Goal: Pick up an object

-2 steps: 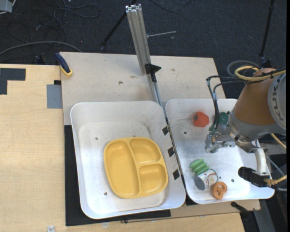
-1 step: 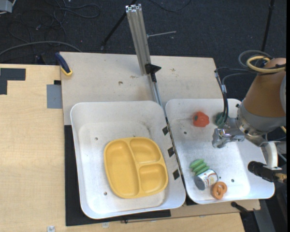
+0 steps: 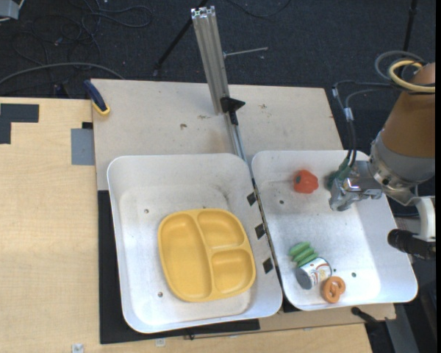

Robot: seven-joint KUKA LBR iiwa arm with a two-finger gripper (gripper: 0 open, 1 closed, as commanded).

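Right bin (image 3: 382,285) centre open; tomato (image 3: 305,182), can (image 3: 313,273) flank it.

One fixed camera hangs above the desk (image 3: 169,112) and looks down at a slant, far enough off to take in both white bins: the left bin (image 3: 132,197) sits mid-frame, the right bin (image 3: 375,271) toward the right edge. Dark floor (image 3: 95,20) fills the top, and the arm (image 3: 411,131) enters from the right.

Red tomato (image 3: 305,182) lies loose in the right bin's (image 3: 397,289) far half.
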